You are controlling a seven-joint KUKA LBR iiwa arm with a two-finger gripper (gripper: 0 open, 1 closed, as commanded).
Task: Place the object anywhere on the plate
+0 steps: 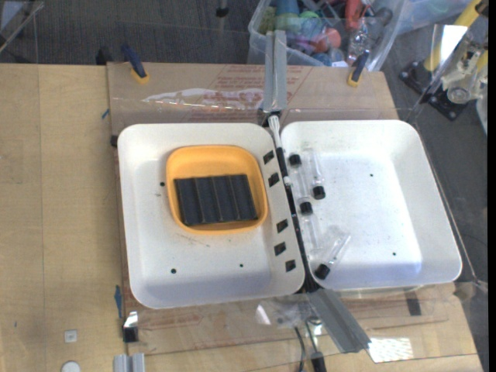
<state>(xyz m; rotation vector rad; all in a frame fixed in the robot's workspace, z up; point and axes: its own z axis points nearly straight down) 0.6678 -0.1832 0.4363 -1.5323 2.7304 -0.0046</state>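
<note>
Black ridged object (215, 199) lies on orange plate (216, 161), left bin (147, 270).

plate (180, 163): glossy orange plastic | object (215, 199): matt black, ribbed | bins (372, 208): smooth white plastic

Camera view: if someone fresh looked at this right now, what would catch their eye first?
First the orange plate in the left bin, because its colour stands out against the white. A dark ribbed rectangular object lies flat on it, covering much of its middle. After that, the clear bin of colourful items on the floor beyond the bench, at the top of the view.
</note>
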